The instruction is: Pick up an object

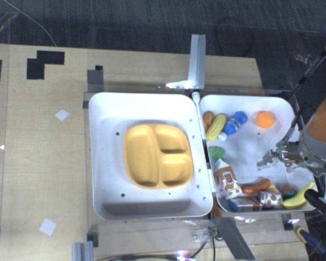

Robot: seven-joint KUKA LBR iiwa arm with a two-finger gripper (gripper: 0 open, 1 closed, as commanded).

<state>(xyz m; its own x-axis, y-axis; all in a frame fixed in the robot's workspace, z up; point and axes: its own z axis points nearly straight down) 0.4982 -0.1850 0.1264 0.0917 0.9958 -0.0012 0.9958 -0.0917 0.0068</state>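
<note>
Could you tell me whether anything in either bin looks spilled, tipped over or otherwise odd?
Nothing stands out. The yellow tray lies flat in the left bin; the toy foods in the right bin are jumbled along its near edge, but none has spilled over the rim.

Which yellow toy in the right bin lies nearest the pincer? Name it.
The banana, at the bin's front right corner, just below the pincer. The other yellow toy, the corn cob, lies across the bin by its back left wall.

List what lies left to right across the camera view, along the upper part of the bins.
Yellow divided tray in the left bin → corn cob → blue bottle → orange ball → gripper, lower down on the right.
</note>
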